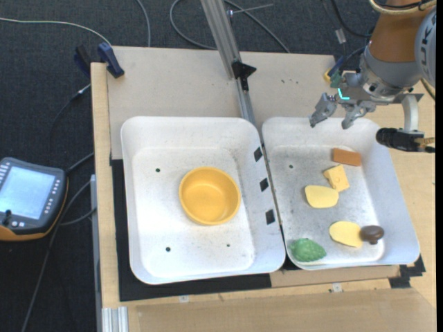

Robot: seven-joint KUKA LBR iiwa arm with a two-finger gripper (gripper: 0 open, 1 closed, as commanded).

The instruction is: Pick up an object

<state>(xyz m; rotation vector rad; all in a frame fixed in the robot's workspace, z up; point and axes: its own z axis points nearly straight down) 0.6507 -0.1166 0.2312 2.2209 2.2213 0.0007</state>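
Observation:
My gripper (pixel 335 115) hangs over the far edge of the right bin (pixel 297 138), fingers spread apart and nothing between them. Below it in that bin lie an orange-brown block (pixel 346 158), a yellow cheese-like wedge (pixel 338 177), a pale yellow rounded piece (pixel 321 197), another yellow piece (pixel 345 232) touching a small brown object (pixel 372 234), and a green leafy item (pixel 306 250) at the near corner. The orange-brown block is the closest of these to the gripper.
The left bin (pixel 145 185) holds a yellow bowl (pixel 209 195). A metal post (pixel 225 30) slants down to the gap between the bins. A teach pendant (pixel 26 198) lies off the bench at left; cables cross the dark floor behind.

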